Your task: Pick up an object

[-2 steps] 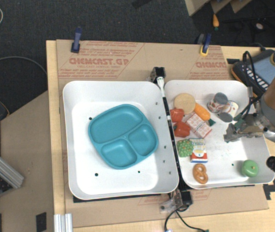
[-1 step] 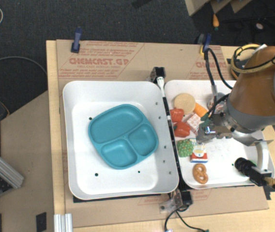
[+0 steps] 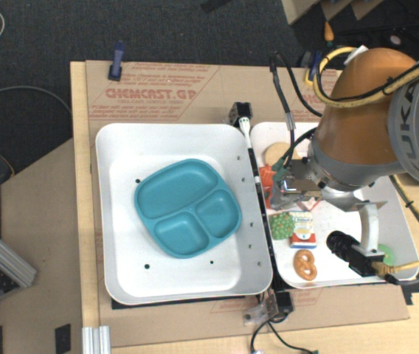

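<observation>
- Two bins on the bench: the left bin (image 3: 113, 198) holds just a teal divided plate (image 3: 187, 207), and the right bin (image 3: 342, 275) has all the small stuff.
- Small stuff I can make out: a pretzel (image 3: 305, 265) near the front edge, a little yellow-and-red carton (image 3: 303, 229), a green packet (image 3: 282, 223) just beside it, something orange-red (image 3: 267, 177) against the wall between the bins, and a pale round thing (image 3: 275, 153) toward the back.
- The arm (image 3: 364, 116) is hanging low over the right bin, and its wrist blocks my view of the gripper (image 3: 295, 188), so I can't tell whether it's spread or pinched, or whether anything is in it.
- My guess at the target is the cluster under the wrist: carton, packet, orange piece.
- All of it looks like light toy food. The carton seems stiff and boxy, so I'd pinch across its flat sides. The packet looks thin and slippery, the worse pick.
- The plate is wide and shallow, awkward except by the rim.
</observation>
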Robot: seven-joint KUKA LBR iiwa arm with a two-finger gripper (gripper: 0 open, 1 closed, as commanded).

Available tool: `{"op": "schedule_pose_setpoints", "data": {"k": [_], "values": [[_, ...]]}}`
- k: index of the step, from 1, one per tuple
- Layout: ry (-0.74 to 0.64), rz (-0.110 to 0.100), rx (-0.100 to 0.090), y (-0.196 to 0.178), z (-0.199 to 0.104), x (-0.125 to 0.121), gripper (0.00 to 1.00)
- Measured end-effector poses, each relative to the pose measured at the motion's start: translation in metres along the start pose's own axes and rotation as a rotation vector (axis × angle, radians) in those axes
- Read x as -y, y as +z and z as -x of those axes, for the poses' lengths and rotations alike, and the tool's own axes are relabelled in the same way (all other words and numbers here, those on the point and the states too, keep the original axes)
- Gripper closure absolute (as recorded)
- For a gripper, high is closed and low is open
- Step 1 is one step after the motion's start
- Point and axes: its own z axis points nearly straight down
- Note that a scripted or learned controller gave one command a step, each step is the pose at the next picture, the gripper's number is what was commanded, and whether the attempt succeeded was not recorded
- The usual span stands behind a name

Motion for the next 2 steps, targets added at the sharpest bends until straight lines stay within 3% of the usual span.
{"op": "schedule_pose_setpoints", "data": {"k": [1, 2], "values": [[0.001, 0.007, 0.000, -0.093, -0.057, -0.018, 1.00], [0.008, 0.000, 0.002, -0.122, -0.053, 0.000, 1.00]]}}
